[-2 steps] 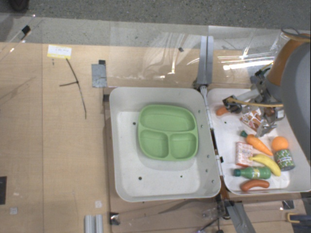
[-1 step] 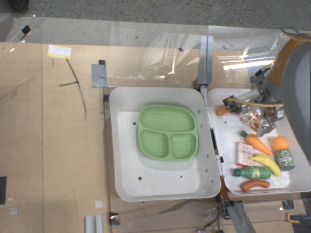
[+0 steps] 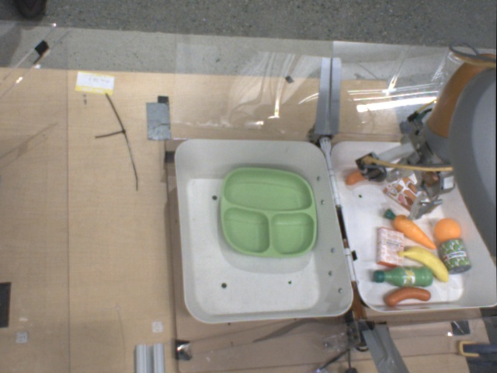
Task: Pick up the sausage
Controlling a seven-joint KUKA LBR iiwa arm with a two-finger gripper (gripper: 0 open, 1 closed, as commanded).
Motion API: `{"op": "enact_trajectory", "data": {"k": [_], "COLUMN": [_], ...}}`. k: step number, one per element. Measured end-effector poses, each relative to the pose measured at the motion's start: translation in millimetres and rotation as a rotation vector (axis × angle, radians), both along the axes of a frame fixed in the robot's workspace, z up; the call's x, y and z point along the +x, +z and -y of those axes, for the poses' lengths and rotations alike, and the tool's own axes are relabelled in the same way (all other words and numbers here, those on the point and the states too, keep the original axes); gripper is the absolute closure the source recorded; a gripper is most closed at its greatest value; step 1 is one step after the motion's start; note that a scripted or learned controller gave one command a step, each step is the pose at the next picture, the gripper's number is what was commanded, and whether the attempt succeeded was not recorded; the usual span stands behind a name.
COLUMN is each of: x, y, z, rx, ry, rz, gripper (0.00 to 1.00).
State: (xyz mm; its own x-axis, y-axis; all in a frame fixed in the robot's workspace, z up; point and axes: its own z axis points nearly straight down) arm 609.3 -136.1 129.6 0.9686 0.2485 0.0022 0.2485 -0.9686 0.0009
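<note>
You will find the sausage (image 3: 407, 296) lying at the near edge of the right bin (image 3: 365, 231), reddish-brown, flat on the floor with its length running left to right. Just beyond it lies a green bottle (image 3: 402, 277), and a banana (image 3: 426, 262) angles across beside that. A carrot (image 3: 412, 231) sits farther in, with an orange (image 3: 446, 230) and a green can (image 3: 454, 256) toward the right wall, and a pink packet (image 3: 389, 246) to the carrot's left.

Your gripper (image 3: 426, 200) hangs over the far part of the same bin, above a brown-and-white packet (image 3: 404, 188), well apart from the sausage. Its metal parts blur into the clutter there, so whether it is released or clenched cannot be told from this view.

The left bin (image 3: 194, 231) holds a green divided plate (image 3: 269, 210), lying flat near its middle.
</note>
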Motion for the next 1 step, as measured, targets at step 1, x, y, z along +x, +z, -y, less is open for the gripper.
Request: {"op": "enact_trajectory", "data": {"k": [1], "x": [0.0], "y": [0.0], "z": [0.0], "rx": [0.000], "ry": [0.000], "rz": [0.000], "gripper": [0.00]}}
